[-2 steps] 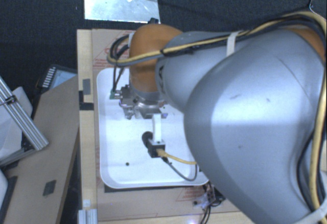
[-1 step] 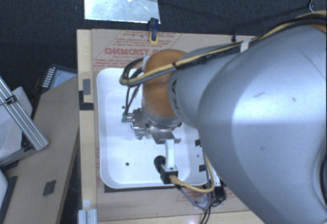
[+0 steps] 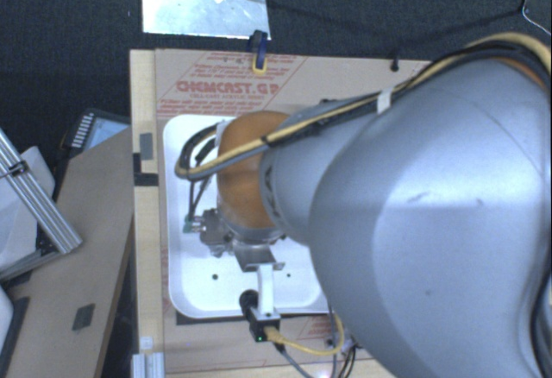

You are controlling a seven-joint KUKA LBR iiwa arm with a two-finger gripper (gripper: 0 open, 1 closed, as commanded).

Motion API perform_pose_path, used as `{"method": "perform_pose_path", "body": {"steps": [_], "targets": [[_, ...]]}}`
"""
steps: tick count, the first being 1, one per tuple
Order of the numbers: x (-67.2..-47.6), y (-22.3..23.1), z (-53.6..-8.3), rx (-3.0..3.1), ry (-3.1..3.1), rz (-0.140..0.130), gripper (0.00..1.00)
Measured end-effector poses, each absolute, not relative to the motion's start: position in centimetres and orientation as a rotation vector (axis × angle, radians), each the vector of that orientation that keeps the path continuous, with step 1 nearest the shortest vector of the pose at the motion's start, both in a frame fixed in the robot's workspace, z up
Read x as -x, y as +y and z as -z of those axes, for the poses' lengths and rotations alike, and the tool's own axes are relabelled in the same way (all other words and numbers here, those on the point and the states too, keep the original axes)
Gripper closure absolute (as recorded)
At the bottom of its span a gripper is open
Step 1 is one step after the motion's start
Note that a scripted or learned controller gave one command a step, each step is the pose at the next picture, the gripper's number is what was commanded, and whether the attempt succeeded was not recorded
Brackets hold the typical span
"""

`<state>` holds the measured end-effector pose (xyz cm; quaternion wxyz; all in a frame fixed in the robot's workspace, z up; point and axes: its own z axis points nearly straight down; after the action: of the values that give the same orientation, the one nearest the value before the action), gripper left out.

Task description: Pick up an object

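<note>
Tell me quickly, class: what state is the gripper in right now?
Gripper: cannot be told; it hangs low over the white bin, seen from above under the arm's orange band.

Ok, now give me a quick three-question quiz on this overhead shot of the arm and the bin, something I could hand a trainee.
1. True or false: the grey arm reaches out over the white bin.
2. What colour is the band above the wrist? A) blue B) orange C) green
3. Fill in: the lettering on the brown board under the bin is ____ in colour.

Key: 1 true; 2 B; 3 red.
</note>
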<state>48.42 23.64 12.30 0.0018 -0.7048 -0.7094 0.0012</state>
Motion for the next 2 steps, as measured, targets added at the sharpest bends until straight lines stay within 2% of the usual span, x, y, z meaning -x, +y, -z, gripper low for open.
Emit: {"method": "perform_pose_path", "body": {"steps": [1,2], "targets": [[-63.1,23.2,-19.2,2.224,-2.233,0.023,1.0],[-58.6,23.4,-12.6,2.219,-2.221,-0.005,1.0]]}}
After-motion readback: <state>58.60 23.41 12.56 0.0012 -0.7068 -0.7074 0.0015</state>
